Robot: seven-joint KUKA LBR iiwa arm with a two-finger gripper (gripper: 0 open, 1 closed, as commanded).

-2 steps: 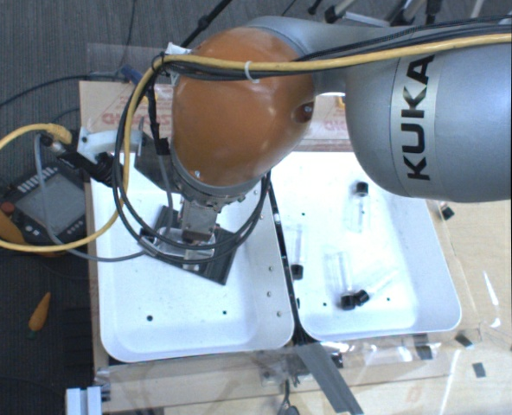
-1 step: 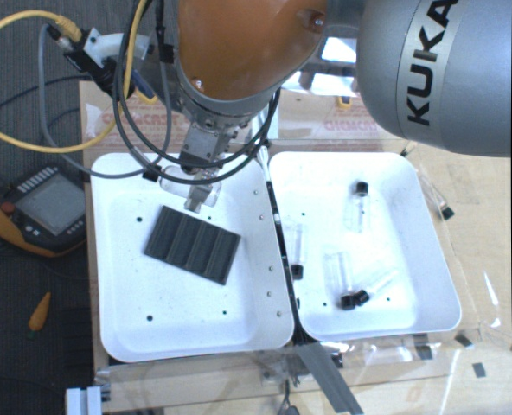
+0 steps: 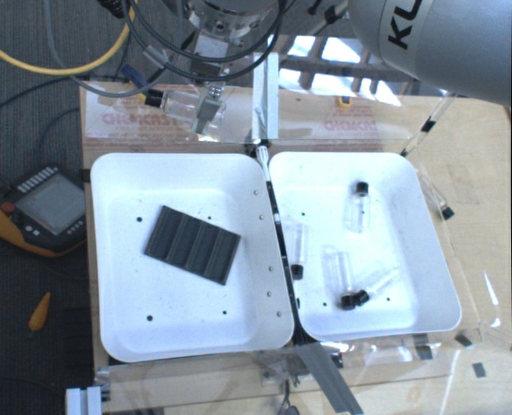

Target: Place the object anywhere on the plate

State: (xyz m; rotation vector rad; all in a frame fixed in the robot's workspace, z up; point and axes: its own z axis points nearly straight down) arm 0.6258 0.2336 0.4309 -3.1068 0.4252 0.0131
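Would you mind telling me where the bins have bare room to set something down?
Left bin: bare floor all round the dark ribbed plate, widest along the near wall and the left wall. Right bin: crowded; clear vials fill its middle, leaving a bare strip by the far wall.

arm housing (image 3: 438, 24): big black letters "KU", cut off by the top edge of the shot, so that's all you get
clear panel behind the bins (image 3: 144, 119): faint reddish lettering, way too washed out to read
same panel, right part (image 3: 351, 125): another reddish print, also unreadable
handheld pendant (image 3: 44, 210): screen is too blurry to make anything out
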